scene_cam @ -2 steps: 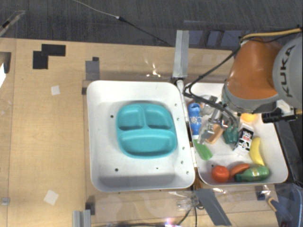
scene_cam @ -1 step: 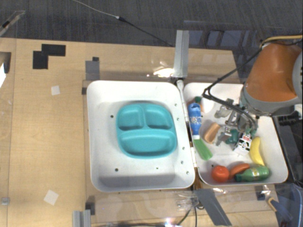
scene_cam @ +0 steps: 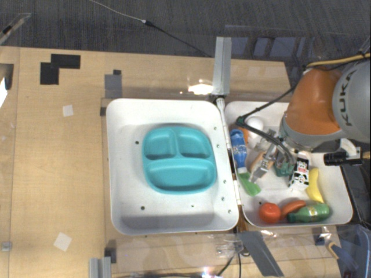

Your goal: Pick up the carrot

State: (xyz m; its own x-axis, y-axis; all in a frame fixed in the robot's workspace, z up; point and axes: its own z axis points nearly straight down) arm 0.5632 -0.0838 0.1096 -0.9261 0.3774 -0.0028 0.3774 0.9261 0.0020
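Teal plastic divided tray (scene_cam: 175, 159) lying centred in left shallow white bin (scene_cam: 124, 213), with yellow banana (scene_cam: 314, 186), red round tomato (scene_cam: 269, 212) and blue bottle (scene_cam: 237, 146) in right white bin (scene_cam: 344, 213).

**Wooden table against dark flooring**

A pale wooden table (scene_cam: 52, 172) is seen across the view, marked with black shapes (scene_cam: 58, 67) at its far left. Dark grey floor (scene_cam: 145, 4) is shown beyond the far edge, crossed by a thin cable (scene_cam: 116, 10). Bright glare (scene_cam: 200, 88) is reflected at the table's far middle.
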